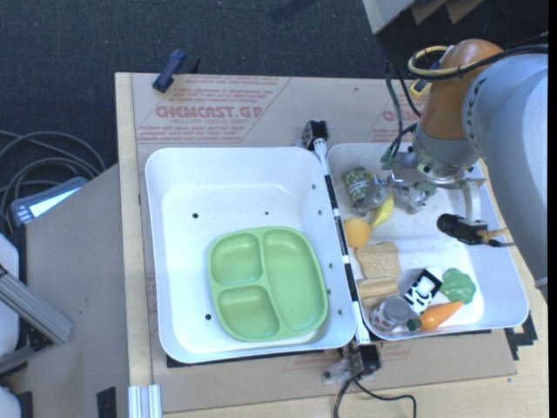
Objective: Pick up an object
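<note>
The right bin [500, 307] holds several small items. A green can [357, 184] lies at its far left, with a yellow banana-shaped piece [381, 212] and an orange ball [357, 231] just below it. Further toward the front lie a tan cracker [377, 258], a wooden block [376, 286], a black-and-white box [421, 291], a green leafy toy [459, 284], a carrot [441, 313] and a silver cup [392, 313]. My gripper [403, 190] is low in the far part of this bin, right beside the can and just above the banana piece.
The left bin [174, 198] holds a green divided plate [265, 282]. The grey arm [513, 120] covers the right bin's far right corner. A black clip [315, 132] sits where the bins meet at the back. A blue object [169, 70] lies on the cardboard behind.
</note>
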Tool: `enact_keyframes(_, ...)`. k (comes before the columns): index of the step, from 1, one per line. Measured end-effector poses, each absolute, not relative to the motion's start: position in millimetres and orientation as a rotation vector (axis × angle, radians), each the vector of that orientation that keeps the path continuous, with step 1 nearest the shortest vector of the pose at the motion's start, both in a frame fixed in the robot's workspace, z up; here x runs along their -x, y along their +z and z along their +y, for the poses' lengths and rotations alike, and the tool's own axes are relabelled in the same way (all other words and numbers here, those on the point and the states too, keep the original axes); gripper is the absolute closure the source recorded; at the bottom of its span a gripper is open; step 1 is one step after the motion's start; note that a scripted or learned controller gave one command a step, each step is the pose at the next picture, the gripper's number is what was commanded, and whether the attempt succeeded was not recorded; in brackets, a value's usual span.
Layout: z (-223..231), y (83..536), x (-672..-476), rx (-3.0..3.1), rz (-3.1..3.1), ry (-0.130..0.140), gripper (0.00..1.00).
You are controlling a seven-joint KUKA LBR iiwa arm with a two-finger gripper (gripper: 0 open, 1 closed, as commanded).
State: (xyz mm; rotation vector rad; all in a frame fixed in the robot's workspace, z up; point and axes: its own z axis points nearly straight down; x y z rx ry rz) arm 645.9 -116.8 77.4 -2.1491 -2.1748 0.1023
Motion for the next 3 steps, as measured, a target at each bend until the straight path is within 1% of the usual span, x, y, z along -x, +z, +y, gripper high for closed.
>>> enact_keyframes(1, -105, 79, -631.6, 2.191, -2.195, 0.064, 0.0)
enact_keyframes(2, -103, 89, -632.3, 2.19, -2.195, 0.061, 1.0)
enact_keyframes(3, -30, 185, -583.8, 2.219, -2.222, -0.001, 1.0)
